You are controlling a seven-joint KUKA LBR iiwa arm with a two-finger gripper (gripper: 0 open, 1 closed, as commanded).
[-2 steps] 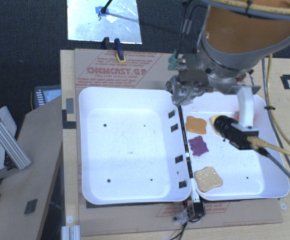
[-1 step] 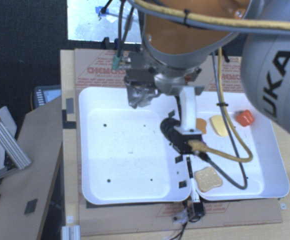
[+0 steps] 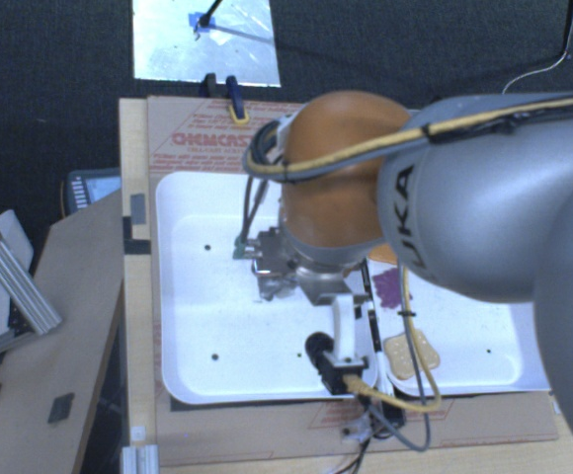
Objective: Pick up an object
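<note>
My gripper point(image 3: 271, 276) hangs below the orange wrist band, low over the middle of the white bin point(image 3: 196, 294). A small green piece point(image 3: 239, 251) shows at the gripper's left side; whether it is held is unclear. To the right of the gripper lie a purple object point(image 3: 389, 286) and a flat tan object point(image 3: 411, 354) on the bin floor. A bit of an orange object point(image 3: 383, 256) peeks out under the arm. The arm hides much of the bin's right part.
A brown cardboard sheet point(image 3: 198, 138) with red lettering lies under the bin at the back. A shiny square plate point(image 3: 204, 28) sits beyond it. A pale side table point(image 3: 64, 334) and a metal rail point(image 3: 10, 275) stand at the left.
</note>
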